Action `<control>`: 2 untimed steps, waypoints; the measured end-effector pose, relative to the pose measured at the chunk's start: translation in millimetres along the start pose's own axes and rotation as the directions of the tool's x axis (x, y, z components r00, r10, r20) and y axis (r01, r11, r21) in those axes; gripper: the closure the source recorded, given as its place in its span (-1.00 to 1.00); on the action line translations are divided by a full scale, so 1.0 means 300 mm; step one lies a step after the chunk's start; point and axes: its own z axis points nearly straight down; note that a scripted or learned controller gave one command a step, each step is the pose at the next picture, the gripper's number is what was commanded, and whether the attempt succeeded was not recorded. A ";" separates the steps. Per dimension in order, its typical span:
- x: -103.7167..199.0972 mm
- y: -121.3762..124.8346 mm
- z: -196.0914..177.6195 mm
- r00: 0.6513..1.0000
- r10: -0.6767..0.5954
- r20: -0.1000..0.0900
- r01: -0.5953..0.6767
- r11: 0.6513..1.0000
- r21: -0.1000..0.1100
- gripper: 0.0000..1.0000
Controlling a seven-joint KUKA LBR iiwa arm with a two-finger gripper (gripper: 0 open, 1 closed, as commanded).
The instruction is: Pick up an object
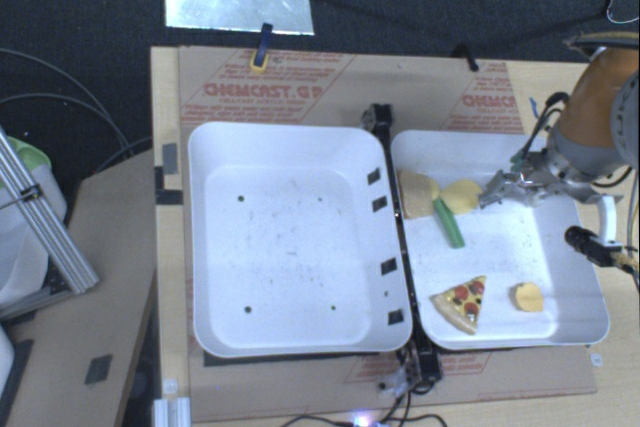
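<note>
From above, we see the tool low in the right bin, just beside the yellow piece. A green stick lies near that piece, a pizza slice farther off. Nothing is lifted yet; the grasp remains. Whether the tool is parted or closed, we cannot tell.

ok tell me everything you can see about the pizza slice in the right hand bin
The pizza slice is a small toy wedge, plastic by its look, with a pale tan crust edge and a red and yellow topping with dark spots. It lies flat on the floor of the right bin, near its front left corner, apart from the other pieces and from the gripper.
</note>
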 end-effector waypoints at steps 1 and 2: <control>0.297 0.118 -0.008 1.000 -0.015 -0.003 0.015 1.000 -0.008 -1.00; 0.670 0.167 -0.364 1.000 -0.019 -0.006 0.019 1.000 -0.016 -1.00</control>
